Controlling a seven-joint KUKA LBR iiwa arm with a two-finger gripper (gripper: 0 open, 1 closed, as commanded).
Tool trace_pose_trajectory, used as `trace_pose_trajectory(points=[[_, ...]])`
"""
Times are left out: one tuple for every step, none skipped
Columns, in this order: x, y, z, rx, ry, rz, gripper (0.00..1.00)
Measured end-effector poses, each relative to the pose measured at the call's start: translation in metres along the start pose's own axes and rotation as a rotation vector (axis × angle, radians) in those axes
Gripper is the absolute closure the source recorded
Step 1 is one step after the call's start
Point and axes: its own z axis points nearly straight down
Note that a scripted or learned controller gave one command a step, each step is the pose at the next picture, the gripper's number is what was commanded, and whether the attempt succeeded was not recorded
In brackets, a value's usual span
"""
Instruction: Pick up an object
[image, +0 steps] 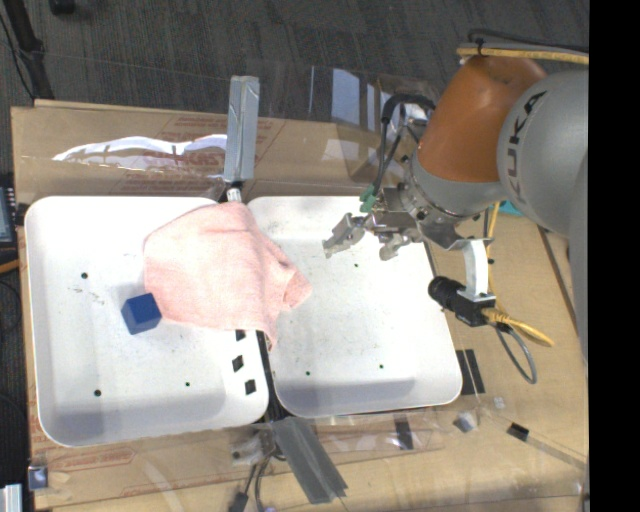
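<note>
I am hovering my tool, released and grasping nothing, over the right bin's far edge; the pink cloth straddling the divider could slip.

pink cloth | crumpled, draped over the bins' divider | blue cube | left bin, beside the cloth

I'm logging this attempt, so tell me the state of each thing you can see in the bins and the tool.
Pink cloth: crumpled, draped across the divider between the two bins, mostly in the left bin.
Blue cube: resting on the left bin's floor, just beside the cloth's edge.
Right bin: holds one corner of the cloth.
Tool: fingers spread open, holding nothing, above the right bin.
</note>
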Motion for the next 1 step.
trace_pose_trajectory(points=[[-0.0199,-0.079,0.0305,-0.001,0.001,0.084,0.0]])
